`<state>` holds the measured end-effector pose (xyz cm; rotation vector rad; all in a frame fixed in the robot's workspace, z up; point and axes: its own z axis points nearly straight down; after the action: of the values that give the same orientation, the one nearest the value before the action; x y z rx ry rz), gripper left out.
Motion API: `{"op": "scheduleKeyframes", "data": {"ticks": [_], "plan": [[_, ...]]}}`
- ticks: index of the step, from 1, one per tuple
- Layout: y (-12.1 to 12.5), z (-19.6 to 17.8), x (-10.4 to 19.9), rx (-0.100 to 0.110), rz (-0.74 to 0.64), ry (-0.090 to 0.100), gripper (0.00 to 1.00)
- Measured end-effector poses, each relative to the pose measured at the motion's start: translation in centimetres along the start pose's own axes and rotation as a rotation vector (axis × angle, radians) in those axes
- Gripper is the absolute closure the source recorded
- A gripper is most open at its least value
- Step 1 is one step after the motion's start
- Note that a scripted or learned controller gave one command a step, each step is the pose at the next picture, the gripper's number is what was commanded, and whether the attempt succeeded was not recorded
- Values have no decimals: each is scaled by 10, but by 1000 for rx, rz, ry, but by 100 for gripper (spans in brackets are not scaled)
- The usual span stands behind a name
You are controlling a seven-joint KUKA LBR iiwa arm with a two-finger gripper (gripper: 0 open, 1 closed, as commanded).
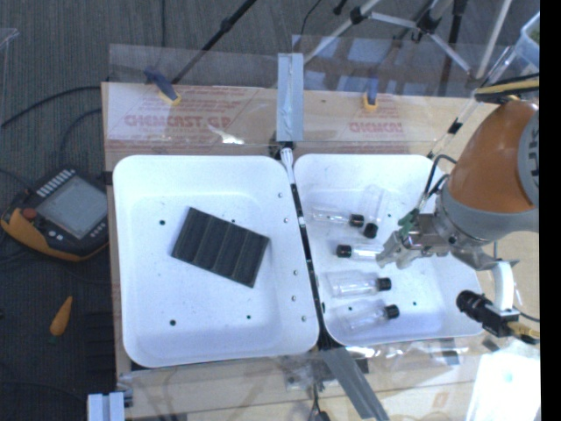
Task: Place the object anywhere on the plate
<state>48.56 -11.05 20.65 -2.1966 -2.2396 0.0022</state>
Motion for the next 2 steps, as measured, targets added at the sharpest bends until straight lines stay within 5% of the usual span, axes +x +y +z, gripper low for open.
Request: {"op": "scheduleKeyframes", "data": {"ticks": [1,2], "plan": [[26,15,76,1,-388,-2,100],[59,24,146,-1,-966,-2,100]]}}
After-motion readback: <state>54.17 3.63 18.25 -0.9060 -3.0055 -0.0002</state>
